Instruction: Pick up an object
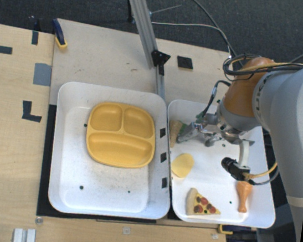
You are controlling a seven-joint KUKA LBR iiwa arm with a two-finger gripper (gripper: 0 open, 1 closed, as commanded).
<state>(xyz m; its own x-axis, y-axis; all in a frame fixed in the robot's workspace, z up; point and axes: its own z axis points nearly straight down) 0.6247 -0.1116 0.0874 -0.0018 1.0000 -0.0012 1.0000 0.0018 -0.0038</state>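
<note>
The camera view shows the arm (288, 103) reaching in over the right bin (261, 214), with the jaws (186, 132) low near that bin's far left corner. They appear parted, and I see nothing between them, though the fingers are small and partly lost against the wrist hardware. Just beside the jaws, toward the divider between the bins, lies a small tan-green piece (175, 129), too small to identify; it looks close to the fingertips but I cannot tell whether they touch it. A little nearer the camera than the jaws sits a pale yellow round piece (183, 164), and well apart from the jaws toward the bin's front edge lie a toy pizza slice (201, 203) and an orange carrot-like toy (243, 195). Across the divider, away from the jaws, the left bin (64, 184) carries a yellow divided plate (121, 135). I judge the step in hand to be the approach to a grasp, probably on the tan-green piece. The next move calls for centring the jaws over that piece, settling down to the bin floor without catching the wall, and then closing before any lift.
</note>
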